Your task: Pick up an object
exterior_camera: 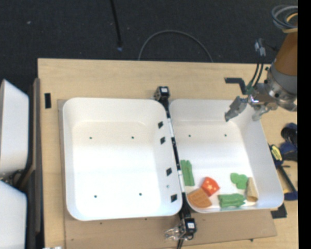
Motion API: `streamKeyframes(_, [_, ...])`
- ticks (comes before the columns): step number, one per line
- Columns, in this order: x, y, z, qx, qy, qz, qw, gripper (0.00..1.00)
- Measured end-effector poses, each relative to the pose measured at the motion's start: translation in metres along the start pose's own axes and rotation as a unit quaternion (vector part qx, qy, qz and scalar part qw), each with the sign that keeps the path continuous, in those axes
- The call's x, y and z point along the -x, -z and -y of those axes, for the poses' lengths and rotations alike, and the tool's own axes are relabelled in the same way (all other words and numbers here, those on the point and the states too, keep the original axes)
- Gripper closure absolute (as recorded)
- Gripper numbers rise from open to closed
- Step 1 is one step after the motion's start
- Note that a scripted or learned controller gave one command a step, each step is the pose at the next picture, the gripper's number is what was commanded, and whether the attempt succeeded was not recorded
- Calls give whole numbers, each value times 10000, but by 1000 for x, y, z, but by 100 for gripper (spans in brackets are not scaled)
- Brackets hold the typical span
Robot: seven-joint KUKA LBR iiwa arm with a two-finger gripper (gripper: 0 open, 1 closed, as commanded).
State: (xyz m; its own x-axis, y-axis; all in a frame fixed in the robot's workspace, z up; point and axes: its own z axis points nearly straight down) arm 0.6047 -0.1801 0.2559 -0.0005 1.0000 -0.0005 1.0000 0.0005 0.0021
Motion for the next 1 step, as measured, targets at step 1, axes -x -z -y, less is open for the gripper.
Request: streamKeyframes(1, [-46,-63,52,-50,14,-15,10000,0])
